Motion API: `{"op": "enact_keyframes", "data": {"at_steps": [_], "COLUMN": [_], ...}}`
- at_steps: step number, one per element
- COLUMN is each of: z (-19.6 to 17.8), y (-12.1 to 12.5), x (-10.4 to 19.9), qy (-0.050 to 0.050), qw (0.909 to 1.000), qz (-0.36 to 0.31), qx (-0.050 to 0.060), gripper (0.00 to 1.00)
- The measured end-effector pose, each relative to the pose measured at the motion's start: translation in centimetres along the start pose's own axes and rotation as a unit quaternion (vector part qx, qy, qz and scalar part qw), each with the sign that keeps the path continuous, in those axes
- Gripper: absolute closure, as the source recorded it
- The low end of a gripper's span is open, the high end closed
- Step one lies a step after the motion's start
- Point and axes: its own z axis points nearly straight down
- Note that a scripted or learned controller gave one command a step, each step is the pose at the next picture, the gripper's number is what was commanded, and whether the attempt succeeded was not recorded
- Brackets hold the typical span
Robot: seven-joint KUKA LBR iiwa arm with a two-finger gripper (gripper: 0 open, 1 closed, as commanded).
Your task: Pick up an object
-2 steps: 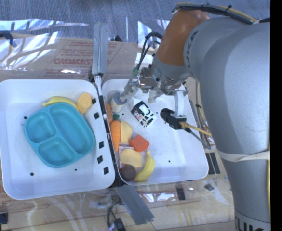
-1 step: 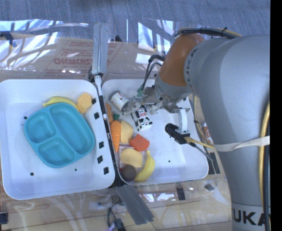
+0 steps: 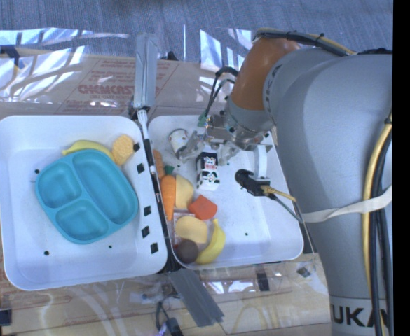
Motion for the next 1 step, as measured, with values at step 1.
{"op": "enact_keyframes", "data": {"at_steps": [1], "z": [-0.84], "y": [-0.09], "x": [0.11], "qy": [-0.001], "qw": [1.0], "qz": [-0.003], "qx": [0.002], "gripper": [1.0]}}
